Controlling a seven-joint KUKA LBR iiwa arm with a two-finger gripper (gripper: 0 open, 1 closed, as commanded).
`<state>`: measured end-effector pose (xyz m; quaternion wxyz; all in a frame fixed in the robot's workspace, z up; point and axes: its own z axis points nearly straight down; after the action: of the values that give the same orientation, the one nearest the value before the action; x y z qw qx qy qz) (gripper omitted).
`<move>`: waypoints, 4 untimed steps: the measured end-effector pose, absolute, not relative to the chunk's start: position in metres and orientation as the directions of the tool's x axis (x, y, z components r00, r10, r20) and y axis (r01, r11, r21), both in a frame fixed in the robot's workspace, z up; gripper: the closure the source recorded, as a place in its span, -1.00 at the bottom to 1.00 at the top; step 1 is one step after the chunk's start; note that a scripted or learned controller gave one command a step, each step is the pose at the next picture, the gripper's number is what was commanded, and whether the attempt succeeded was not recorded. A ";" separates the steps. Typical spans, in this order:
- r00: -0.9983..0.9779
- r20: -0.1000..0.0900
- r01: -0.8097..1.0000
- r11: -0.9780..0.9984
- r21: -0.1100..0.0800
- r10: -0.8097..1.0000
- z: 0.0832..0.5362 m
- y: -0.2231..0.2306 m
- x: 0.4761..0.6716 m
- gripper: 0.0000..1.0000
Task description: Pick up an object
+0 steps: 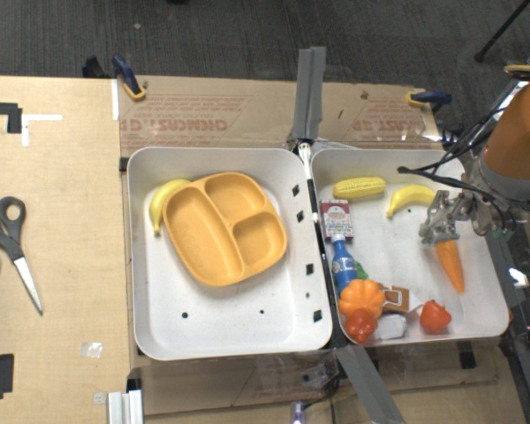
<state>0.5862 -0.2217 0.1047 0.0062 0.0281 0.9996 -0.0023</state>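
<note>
My claw (440,223) hangs low over the right bin (397,259) in the right-centre of the frame, its metal tips just above the thick end of a toy carrot (451,264) that lies pointing toward the lower right; whether the tips are spread or pressed together I cannot tell from this slanted view, and nothing shows between them. The carrot, my likeliest pick, rests on the bin floor near the right wall, and that closeness is the first hazard: a descent slightly off line could catch the wall or nudge the carrot against it instead of straddling it. The carrot tapers, so a grip on the narrow half could squeeze it out sideways; a grip at the thick end looks safer to me. Just to the upper left of my claw lies a small banana (412,198), near enough that a stray approach might knock it or trap both things together. Further left in the same bin sit a corn cob (359,186), a red-and-white carton (335,217), a blue bottle (341,266), an orange pepper (362,297) and a red tomato (435,316), crowded along the lower edge, where any grab risks disturbing neighbours. The left bin (212,325) holds a yellow divided plate (223,228) with a second banana (165,200) tucked against its upper left rim. Scissors (15,247) lie on the tabletop (53,193) at far left, well apart from everything.
</note>
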 end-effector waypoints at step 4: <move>-0.976 -0.008 0.218 0.976 -0.001 0.218 0.094 -0.222 0.612 -1.00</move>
<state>0.6121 -0.2224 0.0944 0.0039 0.1098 0.9939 -0.0007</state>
